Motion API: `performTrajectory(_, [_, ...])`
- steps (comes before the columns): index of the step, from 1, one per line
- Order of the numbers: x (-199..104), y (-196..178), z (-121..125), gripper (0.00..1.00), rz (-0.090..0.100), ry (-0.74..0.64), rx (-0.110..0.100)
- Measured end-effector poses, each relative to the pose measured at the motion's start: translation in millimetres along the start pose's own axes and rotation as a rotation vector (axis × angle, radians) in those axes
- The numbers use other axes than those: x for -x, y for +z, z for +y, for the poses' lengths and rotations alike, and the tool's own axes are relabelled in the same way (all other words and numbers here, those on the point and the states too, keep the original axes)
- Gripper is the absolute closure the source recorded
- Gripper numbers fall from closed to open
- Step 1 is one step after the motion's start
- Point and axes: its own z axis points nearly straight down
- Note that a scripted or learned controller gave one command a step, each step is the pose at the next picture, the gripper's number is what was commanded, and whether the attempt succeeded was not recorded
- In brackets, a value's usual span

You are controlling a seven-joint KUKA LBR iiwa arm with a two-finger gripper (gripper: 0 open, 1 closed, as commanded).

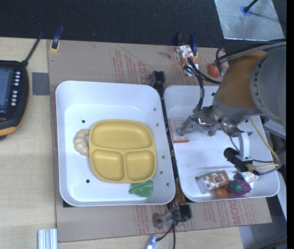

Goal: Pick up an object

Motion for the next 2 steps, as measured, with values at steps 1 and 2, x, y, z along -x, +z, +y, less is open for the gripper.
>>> performTrajectory(1, [-0.8,-10.9,0.9,1.0,0.002,-0.004,0.0])
performTrajectory(2, [0.1,-20.9,0.7,1.0,0.0,-0.007,-0.002])
